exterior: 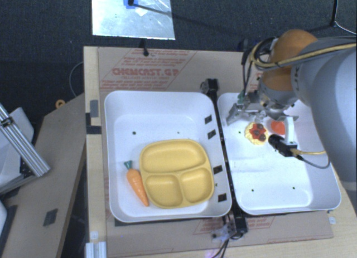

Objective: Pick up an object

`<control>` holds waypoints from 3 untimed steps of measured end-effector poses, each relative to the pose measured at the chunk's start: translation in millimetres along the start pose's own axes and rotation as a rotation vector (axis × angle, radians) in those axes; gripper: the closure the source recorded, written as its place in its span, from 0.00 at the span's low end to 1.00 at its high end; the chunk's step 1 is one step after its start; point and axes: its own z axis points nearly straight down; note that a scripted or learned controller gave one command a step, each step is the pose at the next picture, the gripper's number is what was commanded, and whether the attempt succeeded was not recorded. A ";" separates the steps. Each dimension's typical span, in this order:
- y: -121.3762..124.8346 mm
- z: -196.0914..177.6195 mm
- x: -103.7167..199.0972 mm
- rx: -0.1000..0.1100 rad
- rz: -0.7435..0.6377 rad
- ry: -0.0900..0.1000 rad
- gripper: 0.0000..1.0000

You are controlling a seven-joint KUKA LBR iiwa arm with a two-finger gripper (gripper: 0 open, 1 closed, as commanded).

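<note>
- Toy pizza slice (256, 133), small and round-edged with yellow base and dark red spots, lies on the floor of the right bin (279, 190), in the upper part of that bin, right of the frame's centre.
- An orange-red piece (277, 126) lies just beside the pizza slice on its right; what it is cannot be told.
- The claw (262, 113) hangs over the upper part of the right bin, just above the pizza slice and the orange-red piece; whether it is released or clenched cannot be told, since the wrist hides that part.
- The grey arm (326, 84) comes in from the right edge of the frame, with its orange band (290, 48) in the upper right.
- A black plug with a yellow cable (301, 152) hangs off the arm, just right of the pizza slice.
- The left bin (162, 106) holds a yellow plate (175, 172) with three compartments, low in the middle of the frame.
- A toy carrot (136, 184) lies on the left bin's floor, just beside the plate's left edge, green top pointing up-left.
- Both bins sit side by side on a brown board (150, 64) with red lettering on the tabletop.
- A shiny metal sheet (131, 6) lies at the upper left of the frame, on dark carpet.
</note>
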 end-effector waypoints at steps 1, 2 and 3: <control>2.2 -13.8 -1.7 -0.008 0.001 -0.004 1.00; 1.6 -78.2 -2.7 0.001 0.000 0.000 1.00; -4.0 -135.2 3.7 -0.001 -0.002 0.000 1.00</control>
